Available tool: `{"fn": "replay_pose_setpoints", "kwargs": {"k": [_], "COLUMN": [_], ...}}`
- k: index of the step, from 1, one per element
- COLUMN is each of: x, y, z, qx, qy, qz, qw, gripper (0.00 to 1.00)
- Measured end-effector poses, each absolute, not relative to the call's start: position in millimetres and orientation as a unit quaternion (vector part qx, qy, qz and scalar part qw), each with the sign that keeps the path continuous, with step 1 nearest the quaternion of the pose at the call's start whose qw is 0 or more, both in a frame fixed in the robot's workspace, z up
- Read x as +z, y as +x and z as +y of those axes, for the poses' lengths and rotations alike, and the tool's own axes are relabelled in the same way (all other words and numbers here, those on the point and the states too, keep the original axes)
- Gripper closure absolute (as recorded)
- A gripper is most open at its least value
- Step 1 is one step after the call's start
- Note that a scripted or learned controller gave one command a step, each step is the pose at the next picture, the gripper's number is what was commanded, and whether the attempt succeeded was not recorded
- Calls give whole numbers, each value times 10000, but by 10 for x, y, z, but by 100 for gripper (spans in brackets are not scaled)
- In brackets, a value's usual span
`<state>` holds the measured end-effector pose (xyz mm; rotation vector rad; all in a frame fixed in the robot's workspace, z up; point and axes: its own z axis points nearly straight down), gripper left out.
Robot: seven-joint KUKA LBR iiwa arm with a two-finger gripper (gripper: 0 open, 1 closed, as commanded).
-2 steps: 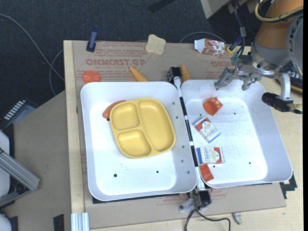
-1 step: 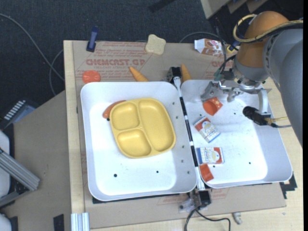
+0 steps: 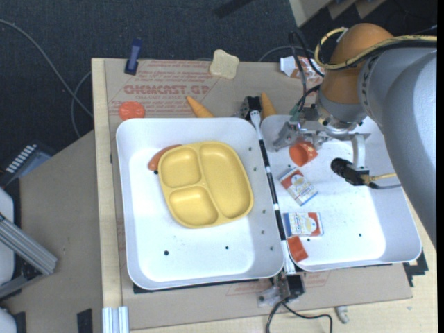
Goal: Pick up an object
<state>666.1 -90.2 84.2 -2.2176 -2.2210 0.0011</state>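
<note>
Jaws point(image 3: 303, 139) in right bin point(image 3: 361, 252), state can't tell; orange object point(image 3: 302, 152) right at jaws, grip unconfirmed. Small carton point(image 3: 297, 186) just below jaws, label unreadable. Desk point(image 3: 166, 89) board, upper left of jaws, reads "CHEMCAST GP".

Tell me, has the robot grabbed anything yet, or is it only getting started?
Nothing looks lifted yet. The gripper is low in the right bin, right at a small orange object near the bin's far end; whether it has hold of it is unclear. Two small packets lie untouched closer in. The actual pick and lift remain.
</note>
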Motion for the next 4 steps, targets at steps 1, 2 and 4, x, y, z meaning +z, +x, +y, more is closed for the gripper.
{"fn": "replay_pose_setpoints", "kwargs": {"k": [1,2,4], "x": [849,954,2080], "y": [6570,6577,5882], "z": [-1000,-995,-173], "qx": [7,1,-8], "qy": [-7073,-7071,-7063], "qz": [-7069,-7071,-7079], "qw": [7,-1,-5], "gripper": [0,100,100]}}
